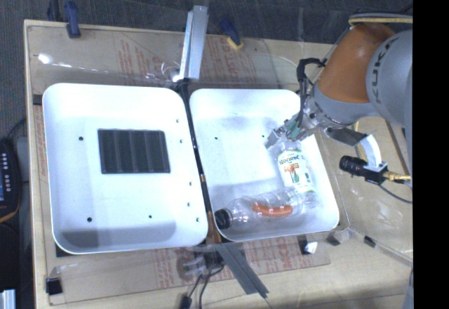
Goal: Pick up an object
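In the right bin [231, 111], a small white bottle [295, 169] with a green and orange label lies near the right wall. A clear plastic bottle [270, 207] with a black cap and an orange label lies on its side along the front wall. My gripper [286, 135] hangs low over the right bin, just above the white bottle's upper end. I cannot see whether it touches the bottle. In the left bin [70, 111], a dark grey ridged rectangular pad [133, 151] lies flat.
The two bins meet at a dark divider [196, 160]. A metal bar [194, 41] stands behind them, and blue clamps [71, 18] sit on the bench's back edge. The arm's orange band [354, 62] is over the right bin's far right corner.
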Available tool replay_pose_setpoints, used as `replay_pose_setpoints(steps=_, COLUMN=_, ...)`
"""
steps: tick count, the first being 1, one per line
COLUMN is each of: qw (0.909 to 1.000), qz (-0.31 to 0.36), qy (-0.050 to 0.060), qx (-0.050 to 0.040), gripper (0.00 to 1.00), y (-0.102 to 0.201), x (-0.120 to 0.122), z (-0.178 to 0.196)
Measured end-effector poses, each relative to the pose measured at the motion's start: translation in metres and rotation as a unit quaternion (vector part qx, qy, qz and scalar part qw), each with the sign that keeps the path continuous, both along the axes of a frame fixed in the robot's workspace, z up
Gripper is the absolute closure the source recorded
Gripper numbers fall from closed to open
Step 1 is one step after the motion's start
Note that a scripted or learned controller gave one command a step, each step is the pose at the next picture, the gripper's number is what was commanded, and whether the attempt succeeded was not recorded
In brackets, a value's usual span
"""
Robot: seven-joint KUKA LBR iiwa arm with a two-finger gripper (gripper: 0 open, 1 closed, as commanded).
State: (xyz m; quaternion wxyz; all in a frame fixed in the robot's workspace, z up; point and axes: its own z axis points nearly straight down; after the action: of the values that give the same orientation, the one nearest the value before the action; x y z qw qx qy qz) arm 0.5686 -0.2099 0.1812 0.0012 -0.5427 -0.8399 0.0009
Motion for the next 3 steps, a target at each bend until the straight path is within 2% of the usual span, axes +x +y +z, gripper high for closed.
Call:
replay_pose_setpoints(steps=1, qw=0.9946, qz=-0.103, qy=-0.001, qx=-0.0001, gripper=1.0, y=0.001, x=0.07, z=0.008)
replay_pose_setpoints(steps=2, qw=0.9913, qz=-0.131, qy=-0.002, qx=-0.0007, gripper=1.0, y=0.013, x=0.072, z=0.022)
replay_pose_setpoints(steps=3, qw=0.9914, qz=-0.131, qy=-0.002, qx=-0.0005, gripper=0.0, y=0.013, x=0.072, z=0.022)
